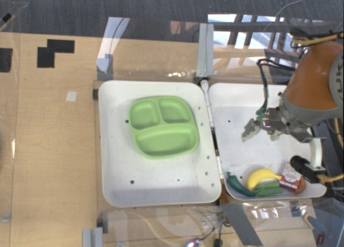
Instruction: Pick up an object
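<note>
A robotics lab: a wooden bench bearing two white bins, clear shielding, loose cables.

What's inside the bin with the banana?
The right bin holds a banana, green things and a small red box near its front edge. The arm hides part of it.

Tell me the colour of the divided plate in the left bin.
Light green; the plate shows clearly in the camera view.
</note>
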Controlling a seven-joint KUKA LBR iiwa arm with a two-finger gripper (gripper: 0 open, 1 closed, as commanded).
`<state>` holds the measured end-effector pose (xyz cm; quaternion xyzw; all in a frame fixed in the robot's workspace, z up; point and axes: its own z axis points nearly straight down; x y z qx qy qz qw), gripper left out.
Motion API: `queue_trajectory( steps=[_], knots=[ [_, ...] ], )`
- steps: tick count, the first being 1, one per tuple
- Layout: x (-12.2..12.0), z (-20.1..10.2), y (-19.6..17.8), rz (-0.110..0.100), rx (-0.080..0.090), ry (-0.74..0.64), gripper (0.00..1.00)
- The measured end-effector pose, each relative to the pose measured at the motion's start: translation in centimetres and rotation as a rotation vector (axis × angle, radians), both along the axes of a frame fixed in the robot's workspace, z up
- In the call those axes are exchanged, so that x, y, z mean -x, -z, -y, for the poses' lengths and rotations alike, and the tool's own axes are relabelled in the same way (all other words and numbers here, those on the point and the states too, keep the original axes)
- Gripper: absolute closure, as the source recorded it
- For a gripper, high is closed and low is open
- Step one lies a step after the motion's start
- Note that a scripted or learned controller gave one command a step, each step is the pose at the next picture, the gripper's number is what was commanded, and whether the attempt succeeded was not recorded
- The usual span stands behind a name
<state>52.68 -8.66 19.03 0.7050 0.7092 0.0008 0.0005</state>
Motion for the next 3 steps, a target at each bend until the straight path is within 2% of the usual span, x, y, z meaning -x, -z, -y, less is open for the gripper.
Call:
queue_trajectory(
  steps=[1, 2, 3],
  knots=[
    [-0.4, -0.1, 9.8, 0.015, 0.001, -0.035, 0.0],
    [-1.0, -4.8, -5.4, 0.004, 0.001, -0.193, 0.0],
    [-3.0, -9.1, 0.7, 0.0, 0.001, -0.384, 0.0]
  ],
)
